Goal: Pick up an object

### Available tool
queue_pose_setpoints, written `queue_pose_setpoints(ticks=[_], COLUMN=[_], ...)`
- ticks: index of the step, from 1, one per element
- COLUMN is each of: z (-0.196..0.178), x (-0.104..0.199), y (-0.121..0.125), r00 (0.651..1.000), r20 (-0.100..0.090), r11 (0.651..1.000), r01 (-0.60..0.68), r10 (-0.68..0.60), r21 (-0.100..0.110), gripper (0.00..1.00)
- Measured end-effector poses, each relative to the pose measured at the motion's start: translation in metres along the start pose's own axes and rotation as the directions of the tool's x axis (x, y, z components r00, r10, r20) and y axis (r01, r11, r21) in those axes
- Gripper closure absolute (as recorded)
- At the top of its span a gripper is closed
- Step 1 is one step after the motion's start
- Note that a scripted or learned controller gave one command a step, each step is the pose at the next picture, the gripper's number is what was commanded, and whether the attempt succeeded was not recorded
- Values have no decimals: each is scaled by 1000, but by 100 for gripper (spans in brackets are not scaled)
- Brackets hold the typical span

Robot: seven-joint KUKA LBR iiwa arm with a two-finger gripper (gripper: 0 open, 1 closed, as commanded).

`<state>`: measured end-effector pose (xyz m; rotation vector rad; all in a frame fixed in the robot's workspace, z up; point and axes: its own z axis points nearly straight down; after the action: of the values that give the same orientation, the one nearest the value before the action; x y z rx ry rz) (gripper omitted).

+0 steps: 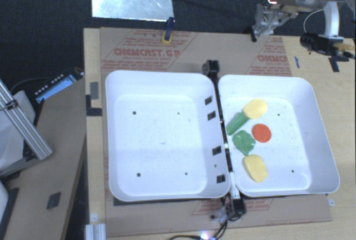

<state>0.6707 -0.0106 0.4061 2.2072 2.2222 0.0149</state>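
Objects [253, 136] lie in the right bin [311, 122]; cardboard [147, 49] reads "CHEMCAST GP"; whether the jaws [261, 30] are apart, I cannot tell.

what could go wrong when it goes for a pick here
The items are bunched in the right bin: the green piece seems to touch the orange disc, so closing on one may nudge or drag a neighbour. The long green piece lies near the bins' shared wall, which could block a finger. The gripper is beyond the bins, so the approach is long.
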Motion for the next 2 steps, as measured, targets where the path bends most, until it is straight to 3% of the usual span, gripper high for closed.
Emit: queue_pose_setpoints(ticks=[2], z=[-134], x=[16], y=[0], r00=[1000], r20=[0], r11=[1000], r01=[-1], r10=[1], r21=[3], gripper=[100])
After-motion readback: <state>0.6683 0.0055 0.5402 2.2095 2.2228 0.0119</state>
